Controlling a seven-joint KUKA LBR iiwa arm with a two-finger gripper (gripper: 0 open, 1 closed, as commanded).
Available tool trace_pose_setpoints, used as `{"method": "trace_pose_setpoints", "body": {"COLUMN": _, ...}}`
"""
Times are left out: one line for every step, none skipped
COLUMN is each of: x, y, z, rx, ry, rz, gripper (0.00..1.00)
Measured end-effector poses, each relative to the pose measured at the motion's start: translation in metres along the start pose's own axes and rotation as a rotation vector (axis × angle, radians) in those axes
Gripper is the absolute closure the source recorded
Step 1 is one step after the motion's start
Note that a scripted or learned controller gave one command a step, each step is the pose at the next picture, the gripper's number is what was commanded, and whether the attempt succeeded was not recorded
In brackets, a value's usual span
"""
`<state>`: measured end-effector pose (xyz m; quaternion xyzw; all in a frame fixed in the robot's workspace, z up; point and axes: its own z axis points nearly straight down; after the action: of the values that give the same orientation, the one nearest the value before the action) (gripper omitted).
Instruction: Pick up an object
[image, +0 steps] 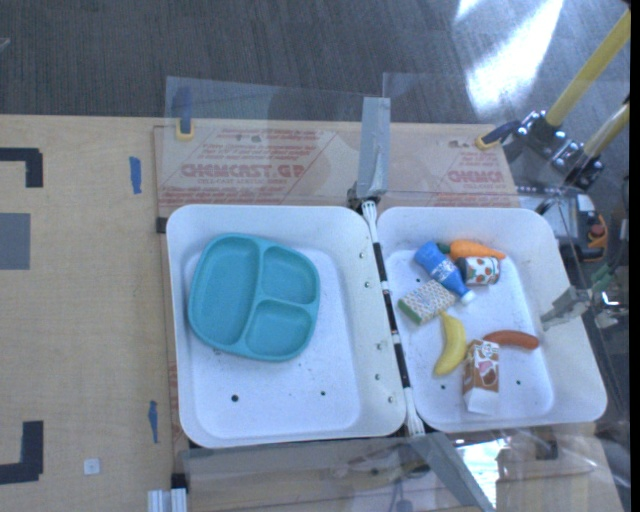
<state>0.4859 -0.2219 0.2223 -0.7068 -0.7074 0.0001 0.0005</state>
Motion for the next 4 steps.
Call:
{"method": "trace_pose_setpoints", "body": {"x": 0.05, "y": 0.02, "z": 0.106, "rx": 0.003, "ry": 0.001, "rz": 0.258, "gripper": 0.0}}
{"method": "trace_pose_setpoints", "body": {"x": 0.119, "y": 0.041, "z": 0.135, "rx": -0.006, "ry": -0.001, "rz": 0.106, "gripper": 0.0}}
{"method": "trace_pose_setpoints", "body": {"x": 0.109, "y": 0.114, "z": 0.135, "rx": -0.008, "ry": -0.002, "rz": 0.083, "gripper": 0.0}}
{"method": "trace_pose_setpoints", "body": {"x": 0.109, "y": 0.114, "z": 0.124, "rx": -0.007, "ry": -0.002, "rz": 0.081, "gripper": 1.0}}
